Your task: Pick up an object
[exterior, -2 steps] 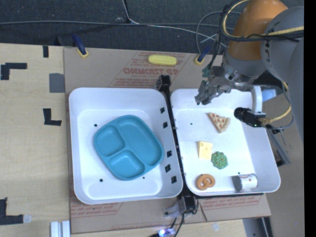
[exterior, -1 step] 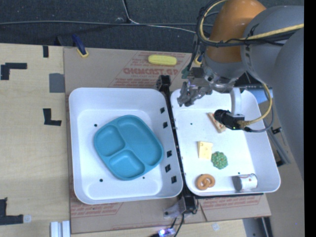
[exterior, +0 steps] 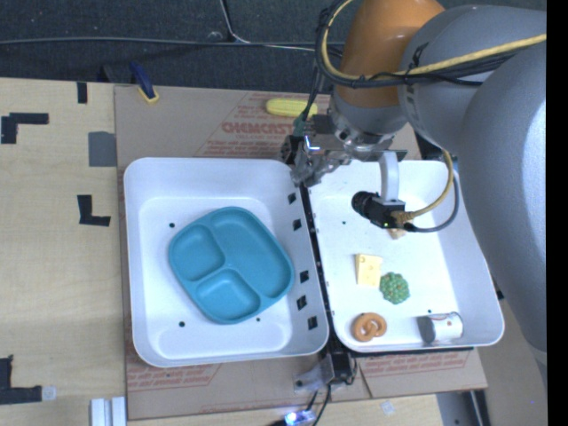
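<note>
Arm: grey KUKA arm (exterior: 497, 87) with a glossy orange band, smooth rounded casing, reaching in from the right; yellow and black cables loop around the wrist.
Gripper: small metal two-finger gripper (exterior: 306, 162) hanging over the far end of the divide between the bins, its fingertips close to the bin rims; whether it is released or clenched I cannot tell, and nothing is visibly between them.
Left bin: shallow white plastic bin (exterior: 142, 238) with rounded corners and a matte inner floor.
Tray: turquoise plastic sectioned tray (exterior: 231, 263), a rounded rectangle with three moulded compartments, lying flat and turned at an angle in the middle of the left bin.
Right bin: matching shallow white plastic bin (exterior: 470, 282), touching the left one along a strip with black clips.
Yellow wedge: small pale yellow flat block (exterior: 367, 269), cheese-like, near the centre of the right bin.
Green piece: bumpy dark green rounded lump (exterior: 394, 287), just beside the yellow wedge on its near right.
Pretzel: glossy brown pretzel-shaped toy (exterior: 368, 327), near the front wall of the right bin.
Cylinder: short grey and white cylinder (exterior: 441, 327) lying on its side in the front right corner.
Bench: brown cardboard sheet (exterior: 204, 122) with red print under both bins; a yellow banana-shaped object (exterior: 286, 107) lies on it behind the bins.
</note>
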Robot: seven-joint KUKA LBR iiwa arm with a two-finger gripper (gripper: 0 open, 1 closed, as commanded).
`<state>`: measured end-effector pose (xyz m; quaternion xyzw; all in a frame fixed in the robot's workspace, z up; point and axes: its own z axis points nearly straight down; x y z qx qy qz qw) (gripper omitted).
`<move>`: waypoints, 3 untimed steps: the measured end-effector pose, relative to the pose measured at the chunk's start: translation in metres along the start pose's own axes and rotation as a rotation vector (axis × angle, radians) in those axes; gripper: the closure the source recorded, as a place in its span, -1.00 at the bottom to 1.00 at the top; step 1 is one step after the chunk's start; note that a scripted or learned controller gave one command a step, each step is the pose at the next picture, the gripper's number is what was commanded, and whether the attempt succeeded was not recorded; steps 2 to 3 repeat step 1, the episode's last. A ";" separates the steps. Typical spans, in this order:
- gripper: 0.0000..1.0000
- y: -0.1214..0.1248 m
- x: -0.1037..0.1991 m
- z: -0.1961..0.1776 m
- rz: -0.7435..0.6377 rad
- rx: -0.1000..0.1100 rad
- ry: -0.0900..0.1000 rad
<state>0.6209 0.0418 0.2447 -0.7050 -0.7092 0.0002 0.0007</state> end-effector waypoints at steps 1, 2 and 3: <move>1.00 0.009 0.052 0.016 0.000 0.001 -0.001; 1.00 0.009 0.052 0.016 0.000 0.001 -0.001; 1.00 0.009 0.052 0.016 0.000 0.001 -0.001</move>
